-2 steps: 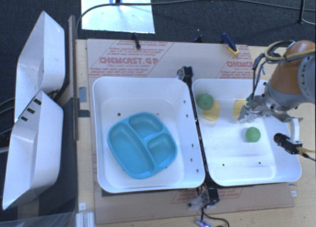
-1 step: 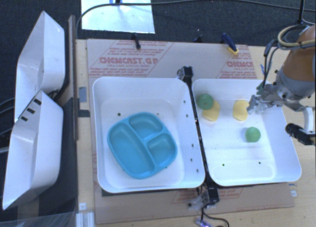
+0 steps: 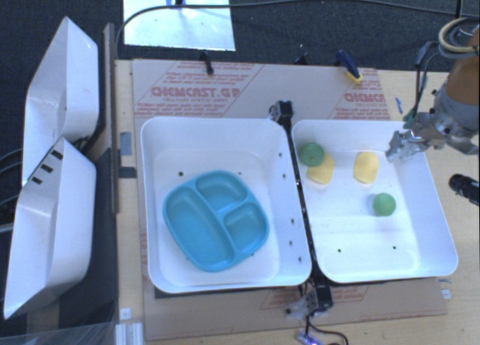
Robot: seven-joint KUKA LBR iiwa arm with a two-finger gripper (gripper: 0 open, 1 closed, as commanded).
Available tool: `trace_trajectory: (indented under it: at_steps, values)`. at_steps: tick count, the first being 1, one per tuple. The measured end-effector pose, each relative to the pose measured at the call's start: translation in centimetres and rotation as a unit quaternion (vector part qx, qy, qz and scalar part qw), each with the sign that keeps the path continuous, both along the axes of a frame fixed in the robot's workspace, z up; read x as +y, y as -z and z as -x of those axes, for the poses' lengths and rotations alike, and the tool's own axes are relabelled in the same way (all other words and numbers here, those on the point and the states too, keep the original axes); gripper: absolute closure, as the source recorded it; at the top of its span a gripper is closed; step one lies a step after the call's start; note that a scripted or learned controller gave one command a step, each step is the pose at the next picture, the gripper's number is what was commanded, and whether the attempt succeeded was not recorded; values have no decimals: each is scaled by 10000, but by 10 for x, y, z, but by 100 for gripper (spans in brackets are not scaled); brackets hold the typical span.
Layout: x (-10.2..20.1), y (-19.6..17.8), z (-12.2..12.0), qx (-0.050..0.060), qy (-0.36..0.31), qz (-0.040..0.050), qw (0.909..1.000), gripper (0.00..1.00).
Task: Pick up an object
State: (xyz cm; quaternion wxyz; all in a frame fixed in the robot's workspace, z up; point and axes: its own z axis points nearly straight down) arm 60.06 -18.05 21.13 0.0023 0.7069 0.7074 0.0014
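— Nearest us sits the sky-blue plastic divided plate (image 3: 216, 219), in the left white shallow bin (image 3: 217, 130). Not the target, I'd say.

— Agreed. The right white bin (image 3: 420, 261) holds the candidates: two green round balls (image 3: 312, 154) (image 3: 384, 204) and two yellow soft lumps (image 3: 366, 166) (image 3: 322, 172).

— Where's the claw?

— The metal two-finger gripper (image 3: 402, 145) hovers at the bin's upper right corner, empty; whether it's spread or pressed together, I cannot tell.

— Closest piece?

— The right-hand yellow lump, toward eight o'clock from the claw, long axis roughly twelve-to-six.
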Motion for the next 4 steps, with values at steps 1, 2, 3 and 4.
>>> trace_trajectory:
  at_steps: [1,2,3,4]
  values:
    - [53,5,-6,24,-20,-10,10000,100]
    - [107,-9,-3,19,-19,-10,10000,100]
    - [157,-20,-2,20,-17,-11,10000,100]
    - [219,-17,5,25,-23,-12,10000,100]
